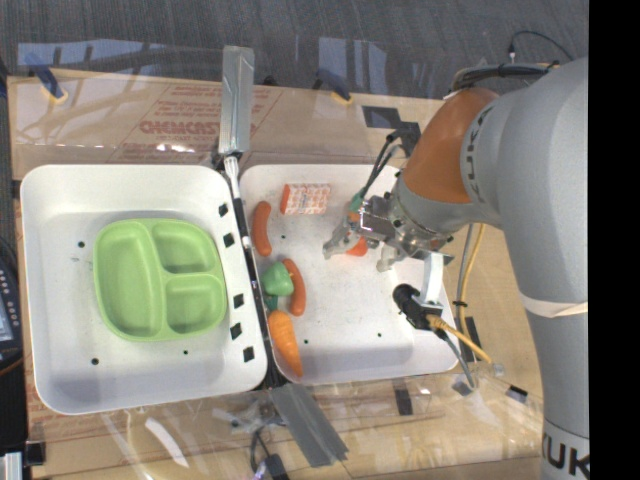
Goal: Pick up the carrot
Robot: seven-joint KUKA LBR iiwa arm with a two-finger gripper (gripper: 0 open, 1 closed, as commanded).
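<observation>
The two-finger gripper [352,245] hangs spread over what may be a small orange piece [357,249], while the long orange carrot [284,340] lies near-left, needing a reach there

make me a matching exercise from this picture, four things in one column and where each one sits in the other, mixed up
Things:
1. green divided plate
2. carrot
3. red-and-white packet
4. pincer

Places:
a. near the far wall of the right bin
b. over the middle of the right bin, by a small orange-red thing
c. lying in the left bin
d. near corner of the right bin, along the wall next to the left bin

Pairs: 1-c, 2-d, 3-a, 4-b
</observation>
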